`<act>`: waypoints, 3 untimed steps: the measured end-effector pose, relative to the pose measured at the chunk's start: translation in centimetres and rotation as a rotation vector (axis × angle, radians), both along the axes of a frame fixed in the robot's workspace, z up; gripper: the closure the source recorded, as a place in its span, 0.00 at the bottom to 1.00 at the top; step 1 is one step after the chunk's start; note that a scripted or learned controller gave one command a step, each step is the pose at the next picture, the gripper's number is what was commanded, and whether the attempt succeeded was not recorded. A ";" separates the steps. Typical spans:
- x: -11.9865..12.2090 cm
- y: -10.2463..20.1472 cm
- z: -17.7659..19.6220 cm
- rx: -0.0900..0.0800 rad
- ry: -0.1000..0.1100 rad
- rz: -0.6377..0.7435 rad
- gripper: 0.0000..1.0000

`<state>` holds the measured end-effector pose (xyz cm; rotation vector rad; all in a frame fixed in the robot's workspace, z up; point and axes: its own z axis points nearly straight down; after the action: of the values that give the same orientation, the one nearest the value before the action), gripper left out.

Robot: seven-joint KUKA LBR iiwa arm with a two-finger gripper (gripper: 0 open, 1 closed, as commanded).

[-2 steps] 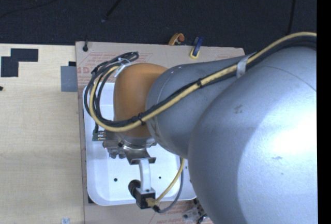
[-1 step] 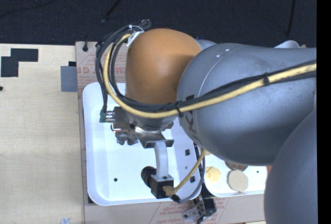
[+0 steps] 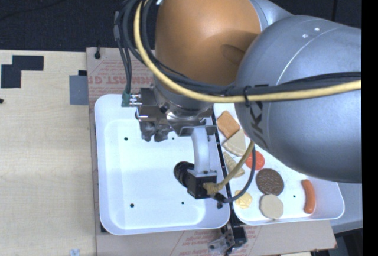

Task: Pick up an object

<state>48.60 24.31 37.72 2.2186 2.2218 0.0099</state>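
My gripper (image 3: 155, 132) hangs over the far part of the left white bin (image 3: 133, 181), beneath the big orange and grey wrist. No object shows at the gripper. The loose items lie in the right white bin (image 3: 331, 210): a tan bread piece (image 3: 228, 125), a pale wedge (image 3: 237, 143), a red slice (image 3: 257, 161), a brown round patty (image 3: 270, 181), a pale round disc (image 3: 272, 206), a small yellow piece (image 3: 243, 199) and an orange-red sausage (image 3: 308, 196). The arm hides the far half of that bin.
The two bins sit on a cardboard sheet (image 3: 112, 74) on the bench. Light wooden bench top (image 3: 41, 160) spreads out to the left. The arm's grey body covers the upper right of the view.
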 end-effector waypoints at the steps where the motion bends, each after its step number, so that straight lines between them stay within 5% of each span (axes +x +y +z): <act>1: -1.0 0.0 15.7 0.004 -0.007 0.001 1.00; 2: -1.0 -6.7 12.8 -0.007 0.012 -0.007 1.00; 3: -1.0 -9.3 16.2 -0.004 0.006 -0.003 1.00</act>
<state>47.59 15.03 53.93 2.2234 2.2190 -0.0009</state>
